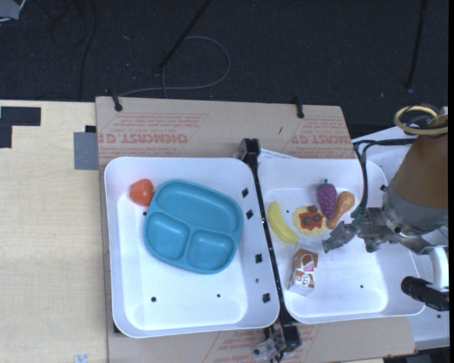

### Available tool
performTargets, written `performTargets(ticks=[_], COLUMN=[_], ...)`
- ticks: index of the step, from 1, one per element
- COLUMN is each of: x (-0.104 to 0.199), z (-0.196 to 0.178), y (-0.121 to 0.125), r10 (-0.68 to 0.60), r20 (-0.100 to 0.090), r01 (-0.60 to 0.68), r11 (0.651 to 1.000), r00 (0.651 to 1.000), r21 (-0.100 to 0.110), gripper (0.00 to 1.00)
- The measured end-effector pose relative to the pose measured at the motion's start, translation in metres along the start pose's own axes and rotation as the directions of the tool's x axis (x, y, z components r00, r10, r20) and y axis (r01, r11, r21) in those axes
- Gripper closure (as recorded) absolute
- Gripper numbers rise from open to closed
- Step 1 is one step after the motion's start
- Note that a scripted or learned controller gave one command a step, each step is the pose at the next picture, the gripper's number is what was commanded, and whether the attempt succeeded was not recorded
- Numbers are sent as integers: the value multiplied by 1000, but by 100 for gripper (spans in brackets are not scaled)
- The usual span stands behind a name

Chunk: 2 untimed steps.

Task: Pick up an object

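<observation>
At the near edge, brown cardboard [212, 131] printed with red lettering lies under the 2 white bins and shows along their front. The left bin [136, 301] holds a blue 3-compartment tray [193, 225] with a small red-orange fruit [141, 192] just beside its far left corner. The right bin [348, 301] holds a small carton [304, 271] nearest the front, then a banana [281, 223], a round pizza-like disc [310, 220], a bunch of purple grapes [327, 197] and an orange-brown piece [341, 206] touching the grapes. The gripper [340, 237] hangs over the right bin, just right of the disc, with nothing visibly between its tips; whether it is spread or closed I cannot tell. To the left is a pale wooden bench [38, 233]; beyond, dark carpet [303, 36] with loose cables.
</observation>
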<state>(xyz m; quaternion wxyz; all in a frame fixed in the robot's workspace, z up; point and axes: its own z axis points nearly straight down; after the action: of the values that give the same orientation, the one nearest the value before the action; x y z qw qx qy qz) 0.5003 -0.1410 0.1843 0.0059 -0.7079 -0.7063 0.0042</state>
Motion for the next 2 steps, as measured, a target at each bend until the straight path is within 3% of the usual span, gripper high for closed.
performTargets(ticks=[1, 2], x=[0, 5], z=[-6, 55], y=[3, 9], r10=[-2, -3], r20=[2, 0], r01=[2, 3], r11=[1000, 1000], r00=[1000, 1000], r21=[-12, -7], gripper=[0, 0])
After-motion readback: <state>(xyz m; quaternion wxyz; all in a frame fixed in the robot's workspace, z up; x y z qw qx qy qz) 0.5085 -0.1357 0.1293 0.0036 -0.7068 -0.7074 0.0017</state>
